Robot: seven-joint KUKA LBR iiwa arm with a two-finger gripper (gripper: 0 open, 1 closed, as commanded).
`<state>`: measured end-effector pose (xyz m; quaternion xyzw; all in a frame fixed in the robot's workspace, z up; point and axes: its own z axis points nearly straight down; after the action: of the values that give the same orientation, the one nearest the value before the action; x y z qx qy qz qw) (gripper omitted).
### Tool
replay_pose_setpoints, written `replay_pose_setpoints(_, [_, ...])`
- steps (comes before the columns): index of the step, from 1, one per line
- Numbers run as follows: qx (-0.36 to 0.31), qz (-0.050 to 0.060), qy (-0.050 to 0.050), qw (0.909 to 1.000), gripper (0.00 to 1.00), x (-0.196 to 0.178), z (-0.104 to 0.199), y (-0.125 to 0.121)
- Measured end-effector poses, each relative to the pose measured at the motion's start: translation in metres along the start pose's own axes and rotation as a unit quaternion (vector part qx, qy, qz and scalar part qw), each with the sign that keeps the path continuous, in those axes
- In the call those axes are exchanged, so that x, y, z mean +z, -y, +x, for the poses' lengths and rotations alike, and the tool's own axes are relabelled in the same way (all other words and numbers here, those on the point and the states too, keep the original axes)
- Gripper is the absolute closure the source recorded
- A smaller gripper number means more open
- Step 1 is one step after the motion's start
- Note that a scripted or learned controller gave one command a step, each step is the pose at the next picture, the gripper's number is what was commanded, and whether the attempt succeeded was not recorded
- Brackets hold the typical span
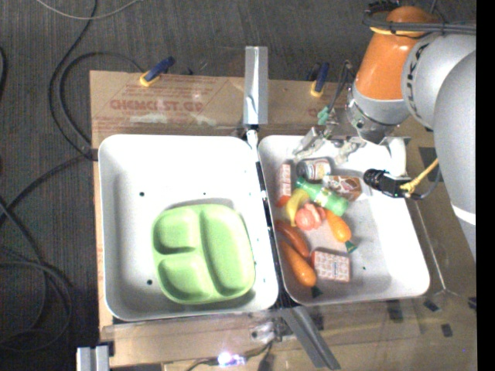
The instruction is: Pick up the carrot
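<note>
the arm (433, 91) is reaching in over the far end of the right bin (402, 280), orange band up top, and the gripper (331, 141) is hanging just above the back of the pile, its two metal fingers (313, 139) looking spread apart with nothing between them. right under the gripper a small can (315, 168) is lying on its side, and just nearer than the can a green bottle (325, 196) is lying tilted across the heap. the carrot (338, 227) is sitting nearer the camera than that green bottle, orange with a green tip pointing toward the bin's near end, touching a pink round piece (308, 217) on its left, well apart from the gripper. nearer still from the carrot, a small red-and-white box (332, 265) is lying flat, and left of that box an orange sausage-like piece (298, 263) is resting along the bin's left wall. across that wall, the left bin (124, 161) is carrying a green divided tray (203, 254), lying flat.
</note>
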<state>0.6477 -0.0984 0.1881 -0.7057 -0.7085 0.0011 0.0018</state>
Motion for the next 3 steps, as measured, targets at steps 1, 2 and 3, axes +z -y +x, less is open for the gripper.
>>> replay_pose_setpoints(1, [0.041, -0.013, 0.0, 0.9991, 0.0, 0.085, -0.024, 0.065])
replay_pose_setpoints(2, [-0.008, -0.021, 0.003, 0.9997, 0.0, 0.09, -0.058, 0.118])
replay_pose_setpoints(3, [-0.102, -0.01, 0.002, 0.9947, 0.0, 0.098, -0.067, 0.085])
